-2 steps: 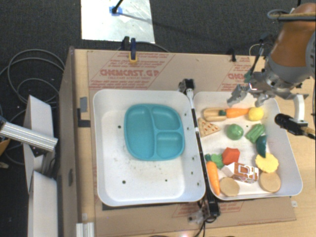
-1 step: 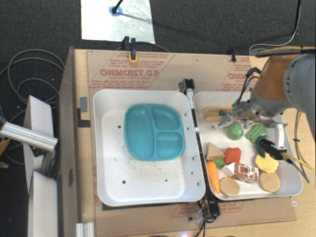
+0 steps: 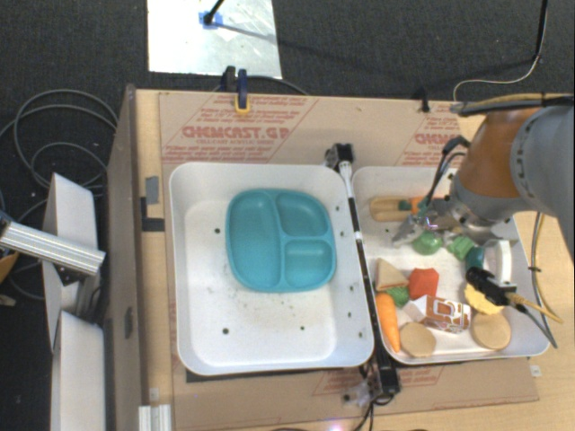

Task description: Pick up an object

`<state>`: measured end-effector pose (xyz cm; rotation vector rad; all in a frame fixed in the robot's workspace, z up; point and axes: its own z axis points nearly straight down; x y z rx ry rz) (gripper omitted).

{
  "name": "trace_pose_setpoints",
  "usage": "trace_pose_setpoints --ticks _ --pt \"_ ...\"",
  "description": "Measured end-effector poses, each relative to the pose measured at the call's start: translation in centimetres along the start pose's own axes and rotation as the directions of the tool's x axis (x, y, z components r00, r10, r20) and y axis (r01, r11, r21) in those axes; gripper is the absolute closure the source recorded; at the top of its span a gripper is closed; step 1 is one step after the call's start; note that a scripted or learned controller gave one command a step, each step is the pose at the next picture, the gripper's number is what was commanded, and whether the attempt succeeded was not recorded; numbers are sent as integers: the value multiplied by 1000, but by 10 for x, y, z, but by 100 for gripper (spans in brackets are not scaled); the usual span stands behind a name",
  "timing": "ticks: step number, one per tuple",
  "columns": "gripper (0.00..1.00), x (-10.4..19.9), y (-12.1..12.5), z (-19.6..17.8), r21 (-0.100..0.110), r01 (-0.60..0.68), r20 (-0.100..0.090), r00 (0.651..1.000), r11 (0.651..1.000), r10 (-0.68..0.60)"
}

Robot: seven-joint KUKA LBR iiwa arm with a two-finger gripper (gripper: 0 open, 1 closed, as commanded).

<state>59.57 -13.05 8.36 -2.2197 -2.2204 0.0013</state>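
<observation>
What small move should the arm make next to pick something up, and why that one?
Probably a short drop straight down. The gripper hovers in the right bin, just above a small green piece, with a wooden piece lying close beside it on the left. Nothing visibly sits between its fingers, so lowering around the green piece before closing seems the sensible step.

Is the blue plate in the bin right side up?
Right side up. The blue plate lies flat in the left bin, its three hollow compartments facing up.
</observation>
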Motion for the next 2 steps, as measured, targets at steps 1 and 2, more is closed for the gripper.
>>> trace_pose_setpoints --ticks 1,2 --pt "100 0 2 -12 -6 1 1 1000 1000 -1" --pt "100 70 -29 -106 -10 10 -1 1000 1000 -10"
